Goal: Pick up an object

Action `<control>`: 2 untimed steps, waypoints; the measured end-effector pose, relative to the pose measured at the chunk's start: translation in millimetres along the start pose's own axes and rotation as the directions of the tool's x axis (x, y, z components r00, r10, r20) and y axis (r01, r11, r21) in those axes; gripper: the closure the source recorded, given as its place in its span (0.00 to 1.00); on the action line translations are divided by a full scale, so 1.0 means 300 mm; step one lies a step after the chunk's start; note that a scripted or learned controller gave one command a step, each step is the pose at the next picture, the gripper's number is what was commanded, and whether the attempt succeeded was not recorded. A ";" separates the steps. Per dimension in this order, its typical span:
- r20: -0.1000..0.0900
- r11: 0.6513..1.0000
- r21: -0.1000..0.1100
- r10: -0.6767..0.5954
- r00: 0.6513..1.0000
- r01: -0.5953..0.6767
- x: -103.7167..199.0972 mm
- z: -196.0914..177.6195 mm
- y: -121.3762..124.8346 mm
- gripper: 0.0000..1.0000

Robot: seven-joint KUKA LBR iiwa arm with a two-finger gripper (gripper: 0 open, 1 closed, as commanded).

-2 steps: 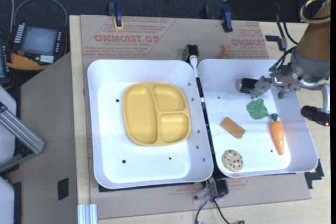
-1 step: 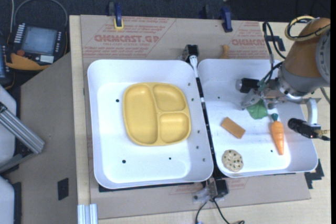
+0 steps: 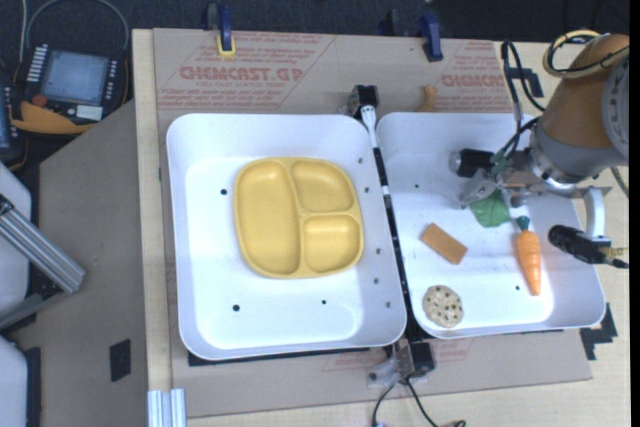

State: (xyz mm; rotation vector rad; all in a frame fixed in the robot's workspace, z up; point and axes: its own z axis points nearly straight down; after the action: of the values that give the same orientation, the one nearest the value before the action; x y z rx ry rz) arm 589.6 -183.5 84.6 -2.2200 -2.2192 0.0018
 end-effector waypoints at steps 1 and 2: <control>0.002 1.000 -0.005 -0.001 1.000 0.001 0.000 -0.039 0.004 1.00; 0.004 1.000 -0.011 -0.001 1.000 0.001 0.002 -0.252 0.002 1.00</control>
State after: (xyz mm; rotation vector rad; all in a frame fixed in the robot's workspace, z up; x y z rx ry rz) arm 590.4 -182.9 160.3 -2.2259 -2.2281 -0.0054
